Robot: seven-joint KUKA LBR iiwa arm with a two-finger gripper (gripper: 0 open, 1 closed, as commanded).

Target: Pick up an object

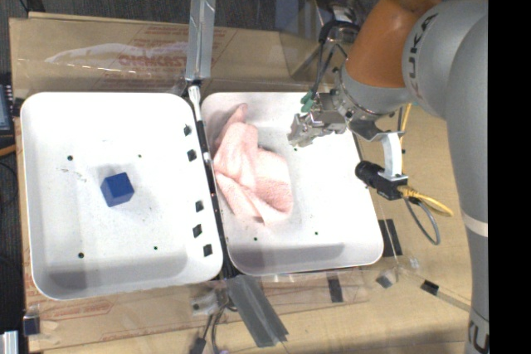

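A grey robot arm (pixel 448 54) holds its end effector (pixel 305 131), grip state unclear, over the right bin (pixel 348 211) beside a crumpled pink cloth (pixel 249 170), likely approaching; descent onto the cloth seems next.

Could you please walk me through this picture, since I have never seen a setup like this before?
Gladly. The picture comes from one fixed camera above a bench, looking down at a slant. The big grey and orange shape on the right is a robot arm, and the small metal part at its end is its gripper, a two-finger claw for picking things up. On the bench sit two shallow white bins side by side. The left bin holds a small blue cube. The right bin holds a crumpled pink cloth, lying against its left side. The gripper hangs over the right bin, just right of the cloth's upper part. I see nothing between its fingers, so it is not holding anything yet.
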